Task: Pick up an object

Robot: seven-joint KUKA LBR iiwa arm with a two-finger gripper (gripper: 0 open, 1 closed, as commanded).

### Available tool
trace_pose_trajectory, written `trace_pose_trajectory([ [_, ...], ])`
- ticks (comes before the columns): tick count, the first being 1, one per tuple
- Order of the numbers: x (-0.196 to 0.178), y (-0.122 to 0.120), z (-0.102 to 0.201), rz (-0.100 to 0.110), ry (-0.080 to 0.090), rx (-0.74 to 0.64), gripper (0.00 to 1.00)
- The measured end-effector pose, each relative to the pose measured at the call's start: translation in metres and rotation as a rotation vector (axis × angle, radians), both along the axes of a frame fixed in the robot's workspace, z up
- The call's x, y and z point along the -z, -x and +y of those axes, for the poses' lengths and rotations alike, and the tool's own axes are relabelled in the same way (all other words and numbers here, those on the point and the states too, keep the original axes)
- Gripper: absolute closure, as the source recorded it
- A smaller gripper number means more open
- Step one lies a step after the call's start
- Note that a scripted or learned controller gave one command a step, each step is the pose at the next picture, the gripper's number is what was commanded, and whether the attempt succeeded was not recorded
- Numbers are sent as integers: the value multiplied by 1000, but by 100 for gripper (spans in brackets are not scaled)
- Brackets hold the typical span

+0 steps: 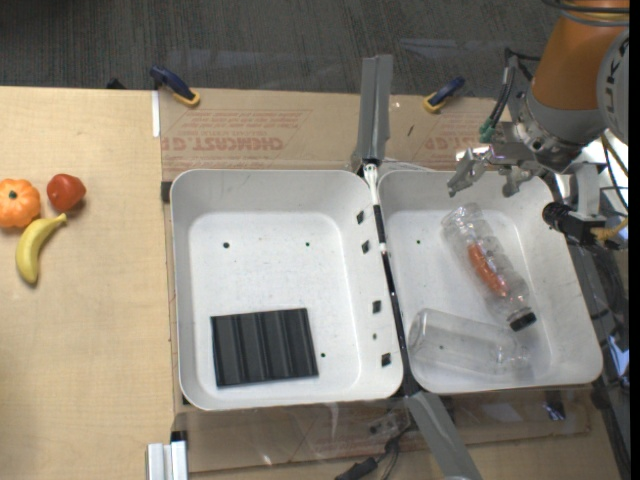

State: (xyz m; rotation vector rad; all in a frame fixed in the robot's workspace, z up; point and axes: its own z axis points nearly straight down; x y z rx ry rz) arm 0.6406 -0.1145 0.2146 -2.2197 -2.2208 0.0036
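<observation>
Lying slantwise across the right bin [560,368], a clear plastic bottle [490,263] with an orange-red insert and a dark cap at its lower end touches, or nearly touches, a clear tumbler [462,345] lying on its side toward the bin's near wall. Both are transparent, smooth and round, so either is likely to roll or slip out of a pinch that lands off centre; a push on the bottle could also knock the tumbler against the near wall. The tool [492,171] hangs over the far rim of the right bin, above and just beyond the bottle's upper end, its two fingers spread apart with nothing between them. A descent from there risks striking the rim or the far wall rather than the bottle. The open floor on the bottle's left, toward the divider [376,118] between the bins, offers the best room for approach; the right wall is closer, with cables and the arm's grey-and-orange body [580,58] crowding that side. The left bin [190,298] holds a ribbed black block [264,346]. On the tabletop [90,368], well apart, lie a banana [34,248], an orange fruit [16,204] and a red fruit [66,192].
</observation>
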Motion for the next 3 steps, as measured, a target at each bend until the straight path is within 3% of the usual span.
trace_pose_trajectory([
  [1,30,0,-19,0,0,-86,0],
  [2,111,-11,-6,1,0,60,0],
  [3,121,51,-44,-4,1,61,0],
])
